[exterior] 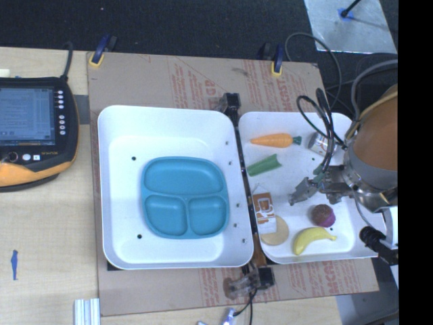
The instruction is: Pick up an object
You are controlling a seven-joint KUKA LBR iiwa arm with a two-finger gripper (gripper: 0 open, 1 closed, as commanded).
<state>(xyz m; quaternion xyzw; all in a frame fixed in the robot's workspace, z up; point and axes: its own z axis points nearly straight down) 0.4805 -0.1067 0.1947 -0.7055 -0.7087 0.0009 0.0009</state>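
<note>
The arm (376, 141) is grey with a broad orange band, black cables looping over it, and a dark metal tool (306, 191).

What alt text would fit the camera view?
The arm's gripper hovers in the right bin among a carrot, green pepper, banana and purple fruit. The left bin holds a blue tray.

Blue plate (184, 196), orange carrot (272, 140), yellow banana (312, 239), seemingly purple onion (323, 215)
</note>
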